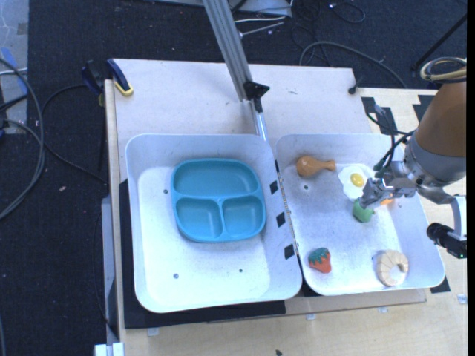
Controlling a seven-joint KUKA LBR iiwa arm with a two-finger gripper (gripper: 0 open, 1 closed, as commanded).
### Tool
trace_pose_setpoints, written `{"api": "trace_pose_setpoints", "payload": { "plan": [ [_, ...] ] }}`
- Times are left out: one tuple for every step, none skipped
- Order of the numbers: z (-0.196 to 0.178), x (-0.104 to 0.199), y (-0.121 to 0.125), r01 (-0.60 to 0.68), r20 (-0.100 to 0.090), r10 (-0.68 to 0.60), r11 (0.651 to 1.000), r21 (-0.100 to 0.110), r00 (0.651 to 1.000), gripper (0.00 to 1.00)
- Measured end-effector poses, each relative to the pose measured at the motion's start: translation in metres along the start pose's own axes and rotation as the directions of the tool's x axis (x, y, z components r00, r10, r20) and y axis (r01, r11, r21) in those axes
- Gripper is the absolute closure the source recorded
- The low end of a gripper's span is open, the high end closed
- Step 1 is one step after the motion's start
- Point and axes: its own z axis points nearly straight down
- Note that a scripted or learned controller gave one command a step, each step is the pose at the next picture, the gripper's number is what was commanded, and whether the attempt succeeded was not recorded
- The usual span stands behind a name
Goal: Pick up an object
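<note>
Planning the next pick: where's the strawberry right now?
In the camera view, the strawberry lies in the right bin, near its front-left corner, left of the shrimp.

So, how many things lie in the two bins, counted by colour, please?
Blue: 1, divided tray
Brown: 1, drumstick
White and yellow: 1, fried egg
Green: 1, small piece
Red: 1, strawberry
Beige: 1, pastry
Total: 6

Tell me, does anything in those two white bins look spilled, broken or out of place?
Nothing stands out. The blue divided tray lies flat in the left bin. In the right bin the drumstick, fried egg, strawberry and shrimp lie apart, intact. The gripper is above a green piece.
</note>
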Motion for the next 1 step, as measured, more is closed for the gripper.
{"api": "trace_pose_setpoints", "payload": {
  "plan": [
    [0.0035,0.0499,-0.0055,0.000,0.000,0.000,1.000,0.001,1.000,1.00]
  ]
}}
